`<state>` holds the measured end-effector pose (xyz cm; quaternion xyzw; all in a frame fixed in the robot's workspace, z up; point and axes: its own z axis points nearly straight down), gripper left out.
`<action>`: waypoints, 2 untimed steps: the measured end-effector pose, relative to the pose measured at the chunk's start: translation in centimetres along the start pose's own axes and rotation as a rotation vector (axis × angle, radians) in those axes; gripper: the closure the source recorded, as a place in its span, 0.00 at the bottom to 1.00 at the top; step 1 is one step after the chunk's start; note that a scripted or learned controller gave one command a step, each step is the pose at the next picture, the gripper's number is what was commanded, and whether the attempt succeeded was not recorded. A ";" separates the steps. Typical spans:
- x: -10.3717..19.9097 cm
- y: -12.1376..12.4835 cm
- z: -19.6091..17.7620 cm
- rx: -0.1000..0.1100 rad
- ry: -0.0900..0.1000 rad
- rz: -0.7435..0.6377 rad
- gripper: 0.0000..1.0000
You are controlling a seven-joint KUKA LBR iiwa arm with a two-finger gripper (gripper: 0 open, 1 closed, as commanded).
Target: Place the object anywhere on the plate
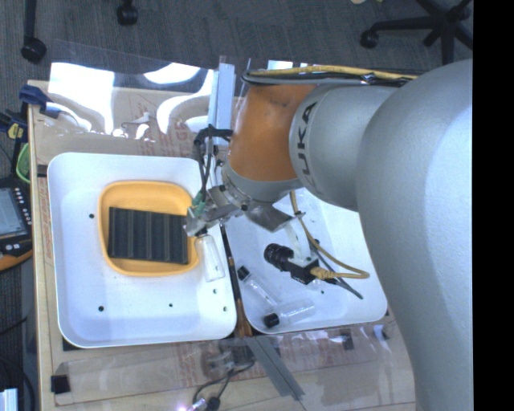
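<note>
One yellow plate (144,197) lies just left of the pincer (201,218); its grip state cannot be told.

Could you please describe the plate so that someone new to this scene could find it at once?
Look at the left white bin. Inside it lies the plate, a rounded yellow rectangle with a dark ribbed slab on it, the bin's one coloured thing.

I'm looking down at a robotics lab. A grey industrial arm (385,152) fills my view above a desk (144,365) carrying two white bins (72,313), set on grey carpet (161,32) among office-chair castors (126,13).
</note>
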<state>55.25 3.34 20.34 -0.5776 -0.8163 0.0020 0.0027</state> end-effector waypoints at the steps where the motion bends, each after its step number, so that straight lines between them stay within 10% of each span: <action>1: 0.0 0.0 0.0 0.000 0.000 0.001 0.00; 2: -3.0 4.3 -1.9 -0.005 -0.002 -0.100 0.00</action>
